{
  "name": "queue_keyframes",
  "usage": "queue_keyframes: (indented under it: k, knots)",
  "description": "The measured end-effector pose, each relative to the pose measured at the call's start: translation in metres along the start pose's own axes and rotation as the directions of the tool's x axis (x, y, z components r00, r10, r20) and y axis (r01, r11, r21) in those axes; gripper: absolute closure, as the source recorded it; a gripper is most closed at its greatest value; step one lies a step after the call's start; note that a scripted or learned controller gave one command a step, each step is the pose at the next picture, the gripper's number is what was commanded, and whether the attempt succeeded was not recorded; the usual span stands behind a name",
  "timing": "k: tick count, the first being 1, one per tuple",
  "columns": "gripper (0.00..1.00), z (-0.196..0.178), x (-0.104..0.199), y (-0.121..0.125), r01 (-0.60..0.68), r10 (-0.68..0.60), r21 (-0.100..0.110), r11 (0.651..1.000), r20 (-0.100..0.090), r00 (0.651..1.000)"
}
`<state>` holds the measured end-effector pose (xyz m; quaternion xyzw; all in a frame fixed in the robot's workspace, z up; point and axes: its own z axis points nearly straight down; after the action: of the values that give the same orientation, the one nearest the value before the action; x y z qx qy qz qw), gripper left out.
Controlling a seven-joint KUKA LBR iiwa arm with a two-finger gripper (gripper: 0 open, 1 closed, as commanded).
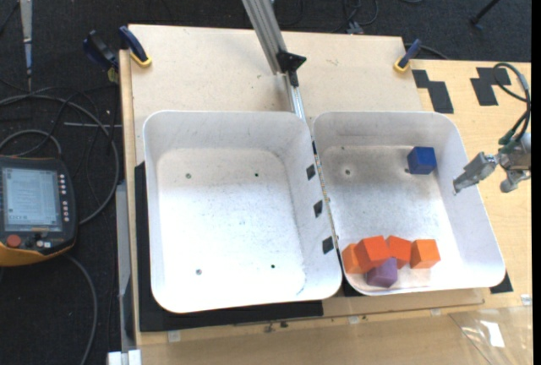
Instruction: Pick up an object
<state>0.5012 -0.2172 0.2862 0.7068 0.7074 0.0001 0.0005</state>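
Observation:
The right bin (473,211) holds a blue cube (421,160) near its far right side. Along its near edge lie three orange blocks (372,253) (399,249) (425,253) and a purple block (382,273), packed close together. My gripper (490,171) sits at the right rim of this bin, just outside its wall, level with the blue cube and well to its right. Nothing is seen held in it.
The left bin (161,186) stands beside the right one, sharing a middle wall. A slanted metal rail (258,4) runs from the top of the view down to the junction of the bins. A teach pendant (34,207) lies on the floor at left.

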Motion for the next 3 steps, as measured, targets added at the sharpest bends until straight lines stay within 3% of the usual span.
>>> queue_keyframes:
  k: [1, 2, 3]
  knots:
    - [0.00, 0.114, -0.006, 0.049, 0.003, -0.003, 0.005, 1.000, -0.001, 1.000]
    - [0.00, 0.173, -0.006, 0.152, 0.005, -0.005, -0.005, 1.000, 0.001, 1.000]
    - [1.00, 0.160, -0.007, 0.150, 0.004, -0.004, -0.003, 1.000, 0.003, 1.000]
